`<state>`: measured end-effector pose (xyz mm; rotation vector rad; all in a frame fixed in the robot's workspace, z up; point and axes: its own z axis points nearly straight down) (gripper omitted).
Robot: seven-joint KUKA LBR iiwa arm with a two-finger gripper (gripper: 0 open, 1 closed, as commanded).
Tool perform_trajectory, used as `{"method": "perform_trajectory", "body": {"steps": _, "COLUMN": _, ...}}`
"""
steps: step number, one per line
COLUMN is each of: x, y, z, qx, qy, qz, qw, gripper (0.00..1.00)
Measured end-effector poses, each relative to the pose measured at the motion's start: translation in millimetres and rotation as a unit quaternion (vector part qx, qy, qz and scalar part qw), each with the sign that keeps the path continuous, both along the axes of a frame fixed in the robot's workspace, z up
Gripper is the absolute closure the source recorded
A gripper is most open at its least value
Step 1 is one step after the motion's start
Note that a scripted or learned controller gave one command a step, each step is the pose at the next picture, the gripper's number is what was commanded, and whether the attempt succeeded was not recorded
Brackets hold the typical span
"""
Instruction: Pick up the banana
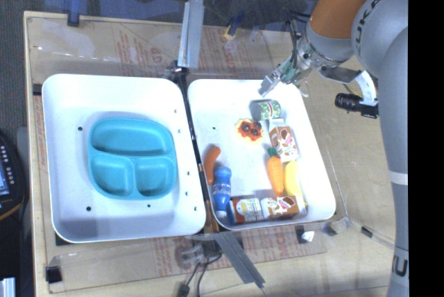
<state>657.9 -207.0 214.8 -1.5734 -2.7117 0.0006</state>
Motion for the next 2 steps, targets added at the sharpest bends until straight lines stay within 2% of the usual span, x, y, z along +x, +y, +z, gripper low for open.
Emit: {"method": "perform_trajectory", "body": {"steps": 2, "x": -0.1, "y": 0.0, "z": -1.4, "qx": 0.0009, "qy": 0.001, "qz": 0.080, "qw": 0.9968, "gripper": 1.00}}
